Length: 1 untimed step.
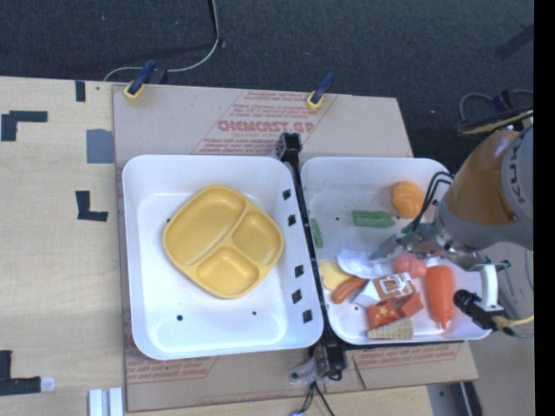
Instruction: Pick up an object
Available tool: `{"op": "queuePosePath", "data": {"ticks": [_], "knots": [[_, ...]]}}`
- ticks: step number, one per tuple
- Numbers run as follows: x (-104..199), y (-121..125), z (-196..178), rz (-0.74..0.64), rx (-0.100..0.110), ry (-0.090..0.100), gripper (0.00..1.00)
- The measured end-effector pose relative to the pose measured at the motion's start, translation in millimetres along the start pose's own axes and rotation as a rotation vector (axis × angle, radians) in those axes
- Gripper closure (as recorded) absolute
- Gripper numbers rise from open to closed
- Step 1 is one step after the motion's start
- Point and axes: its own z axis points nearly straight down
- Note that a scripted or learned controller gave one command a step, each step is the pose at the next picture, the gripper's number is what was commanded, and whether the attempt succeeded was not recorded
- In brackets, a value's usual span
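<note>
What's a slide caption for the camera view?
KUKA arm reaching into the right bin of toy food, pincer near the carrot; yellow tray in left bin.

A yellow divided tray [224,242] lies tilted in the left white bin [139,258]. Both bins rest on a brown cardboard sheet [251,124], held at its far edge by two clamps [139,81]. A black cable [211,16] runs across the dark floor beyond
</note>
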Motion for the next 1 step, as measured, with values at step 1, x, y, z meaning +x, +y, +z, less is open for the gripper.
{"op": "queuePosePath", "data": {"ticks": [1], "knots": [[2.6, 1.4, -9.6, -0.008, 0.002, 0.001, 1.0]]}}
